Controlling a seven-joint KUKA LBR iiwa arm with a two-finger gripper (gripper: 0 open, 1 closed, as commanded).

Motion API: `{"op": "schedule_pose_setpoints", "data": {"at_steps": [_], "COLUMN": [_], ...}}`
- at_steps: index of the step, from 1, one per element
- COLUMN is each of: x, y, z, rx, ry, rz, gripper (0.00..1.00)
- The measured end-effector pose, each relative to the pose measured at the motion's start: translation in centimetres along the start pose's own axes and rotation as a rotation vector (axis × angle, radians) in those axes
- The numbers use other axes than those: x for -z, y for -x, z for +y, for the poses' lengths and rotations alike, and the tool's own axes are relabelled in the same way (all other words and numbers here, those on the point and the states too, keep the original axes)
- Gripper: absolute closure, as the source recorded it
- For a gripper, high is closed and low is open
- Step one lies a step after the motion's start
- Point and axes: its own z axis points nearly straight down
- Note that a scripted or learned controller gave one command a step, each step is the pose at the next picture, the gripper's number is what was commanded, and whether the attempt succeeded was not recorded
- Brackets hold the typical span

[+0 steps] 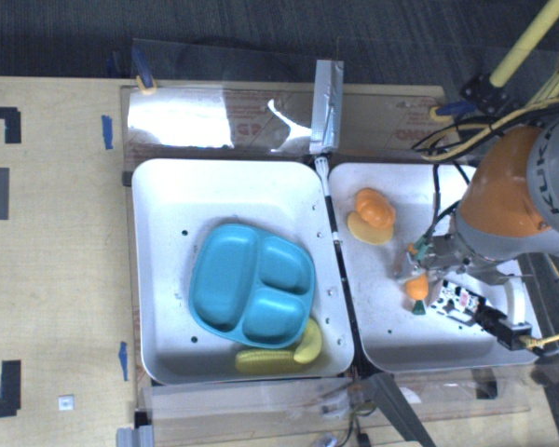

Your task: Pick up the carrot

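Over the right bin (382, 343), the end effector (427, 270) is hovering by the carrot (416, 290), grip state unreadable, and risking a sideways nudge instead of a catch.

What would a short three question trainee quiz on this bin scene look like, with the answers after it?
1. True or false: the blue divided plate lies in the right bin.
2. What lies against the plate's near edge: A banana, B spoon, C cup?
3. Which bin holds the carrot?

Key: 1 false, it is in the left bin. 2 A. 3 The right bin, beside the gripper.
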Motion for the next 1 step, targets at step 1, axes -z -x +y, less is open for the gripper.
{"op": "schedule_pose_setpoints", "data": {"at_steps": [1], "x": [13.06], "y": [-3.94], "z": [1.77], "rx": [0.125], "ry": [-0.003], "rz": [0.003], "gripper": [1.00]}}
